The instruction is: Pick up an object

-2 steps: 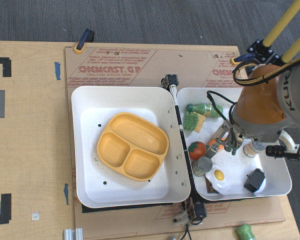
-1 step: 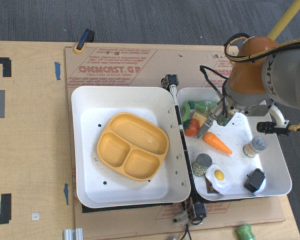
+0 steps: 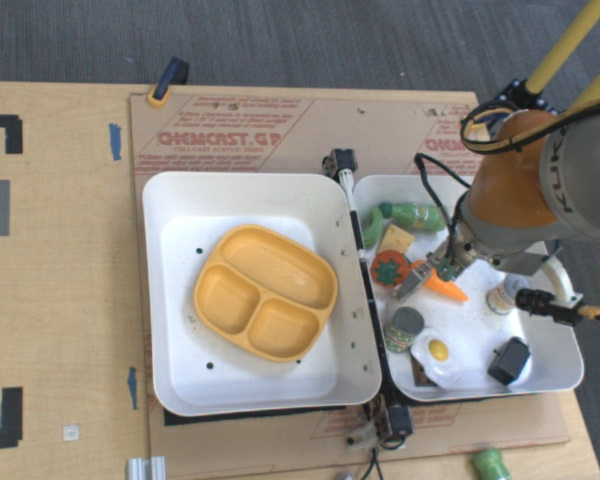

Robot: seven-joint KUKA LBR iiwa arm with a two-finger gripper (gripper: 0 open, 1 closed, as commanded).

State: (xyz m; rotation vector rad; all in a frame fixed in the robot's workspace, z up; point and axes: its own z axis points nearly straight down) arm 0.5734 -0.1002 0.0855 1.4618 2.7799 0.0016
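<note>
fried egg (image 3: 438,351) and grey disc (image 3: 407,321) lay at right bin's (image 3: 555,376) near edge | tool (image 3: 427,271) hung low between tomato (image 3: 388,267) and carrot (image 3: 446,288), grip state unreadable | yellow divided plate (image 3: 266,292) sat in left bin (image 3: 180,368) | green bottle (image 3: 410,214) lay farthest

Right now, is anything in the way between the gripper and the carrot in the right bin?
Nothing visible. The gripper sits right beside the carrot, with no object between them. The tomato lies close on the gripper's other side, and the cheese sits just beyond it; neither blocks the carrot.
</note>
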